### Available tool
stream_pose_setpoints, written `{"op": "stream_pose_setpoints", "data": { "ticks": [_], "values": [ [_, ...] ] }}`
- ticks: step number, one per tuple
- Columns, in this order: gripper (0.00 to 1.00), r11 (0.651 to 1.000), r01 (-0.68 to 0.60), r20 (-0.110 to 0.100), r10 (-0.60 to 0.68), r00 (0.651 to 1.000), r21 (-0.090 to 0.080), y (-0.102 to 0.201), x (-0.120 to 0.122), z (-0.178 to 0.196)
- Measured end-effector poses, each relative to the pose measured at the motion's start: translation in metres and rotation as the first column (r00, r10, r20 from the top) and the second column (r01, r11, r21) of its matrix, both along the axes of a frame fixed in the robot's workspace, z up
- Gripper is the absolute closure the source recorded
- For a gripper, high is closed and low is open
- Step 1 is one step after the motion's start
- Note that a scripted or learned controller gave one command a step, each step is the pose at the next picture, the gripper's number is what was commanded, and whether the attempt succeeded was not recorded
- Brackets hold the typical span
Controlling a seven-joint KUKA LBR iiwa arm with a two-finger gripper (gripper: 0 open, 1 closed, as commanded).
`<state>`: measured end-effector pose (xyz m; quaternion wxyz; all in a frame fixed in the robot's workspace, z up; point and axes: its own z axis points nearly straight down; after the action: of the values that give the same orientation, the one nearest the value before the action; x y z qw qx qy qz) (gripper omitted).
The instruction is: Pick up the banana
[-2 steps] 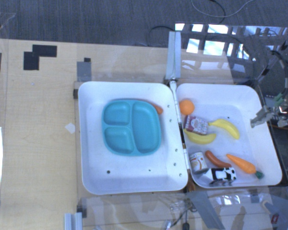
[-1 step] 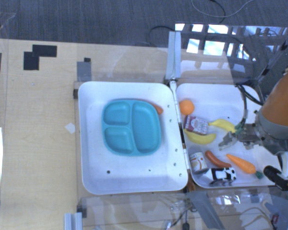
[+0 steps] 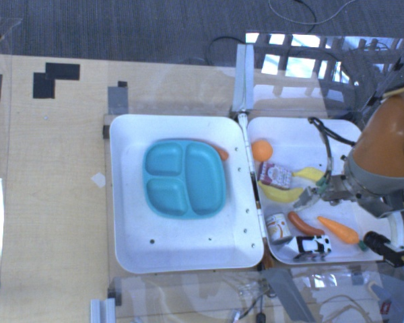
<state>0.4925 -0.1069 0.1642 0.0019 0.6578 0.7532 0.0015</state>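
Banana [image 3: 280,192], one: yellow, curved, lying flat in the right bin [image 3: 289,128] toward its left wall, partly under a small maroon packet [image 3: 277,175]. A second yellow piece [image 3: 310,175] shows past the packet's right side; whether it is the same fruit or another cannot be told. Judged light, soft-skinned and easily bruised, smooth enough to slip; best taken across the thick middle of the exposed curve, clear of the packet.

Gripper [image 3: 314,197], one: low over the bin just beside the banana's right end, nothing visible between its fingers; whether they are spread or closed cannot be told.

Other contents of the right bin, one each: orange ball [image 3: 261,149] near the upper left corner; sausage [image 3: 306,223], carrot [image 3: 339,230], small tin [image 3: 277,227] and black-and-white toy car [image 3: 313,245] along the lower edge.

Left bin [image 3: 131,247], one: holds one blue divided plate [image 3: 186,178] at centre, with one orange item [image 3: 221,153] showing at the plate's upper right rim.
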Motion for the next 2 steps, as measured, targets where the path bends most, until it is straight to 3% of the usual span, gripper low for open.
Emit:
{"op": "stream_pose_setpoints", "data": {
  "ticks": [1, 2],
  "values": [
    [0.0, 0.991, -0.132, 0.008, 0.132, 0.991, -0.003, 0.002, 0.077, -0.052],
    [0.0, 0.938, -0.347, 0.01, 0.347, 0.938, -0.007, 0.007, 0.063, -0.074]
  ]
}}
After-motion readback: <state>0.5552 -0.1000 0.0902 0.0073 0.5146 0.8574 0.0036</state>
